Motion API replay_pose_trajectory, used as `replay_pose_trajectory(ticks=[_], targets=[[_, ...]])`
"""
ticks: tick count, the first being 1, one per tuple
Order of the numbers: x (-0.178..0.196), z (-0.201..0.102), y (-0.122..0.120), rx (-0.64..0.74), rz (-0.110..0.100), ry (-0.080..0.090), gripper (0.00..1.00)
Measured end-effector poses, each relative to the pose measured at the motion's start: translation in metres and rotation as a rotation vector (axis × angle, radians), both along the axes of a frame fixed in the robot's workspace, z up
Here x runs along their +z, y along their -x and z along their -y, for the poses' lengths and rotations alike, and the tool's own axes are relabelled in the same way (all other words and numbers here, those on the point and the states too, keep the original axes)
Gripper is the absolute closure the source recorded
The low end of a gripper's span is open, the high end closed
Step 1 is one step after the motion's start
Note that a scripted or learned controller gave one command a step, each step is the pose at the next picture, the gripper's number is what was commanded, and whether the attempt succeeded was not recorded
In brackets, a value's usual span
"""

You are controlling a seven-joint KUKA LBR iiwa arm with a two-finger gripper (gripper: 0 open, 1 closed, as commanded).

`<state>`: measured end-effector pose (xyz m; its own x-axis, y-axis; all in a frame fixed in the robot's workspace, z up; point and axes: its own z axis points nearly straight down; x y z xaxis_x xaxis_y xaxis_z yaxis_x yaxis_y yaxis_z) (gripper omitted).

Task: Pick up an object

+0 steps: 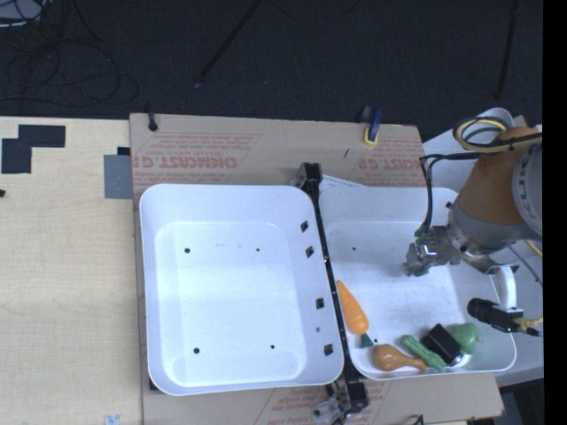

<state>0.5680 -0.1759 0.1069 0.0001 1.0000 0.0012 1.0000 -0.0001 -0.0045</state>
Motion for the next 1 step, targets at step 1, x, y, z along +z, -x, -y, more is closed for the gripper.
replay_pose_trajectory(ticks=[1], targets=[[0.0094, 0.0016, 0.0006, -0.001, -0.001, 0.000, 1.00]])
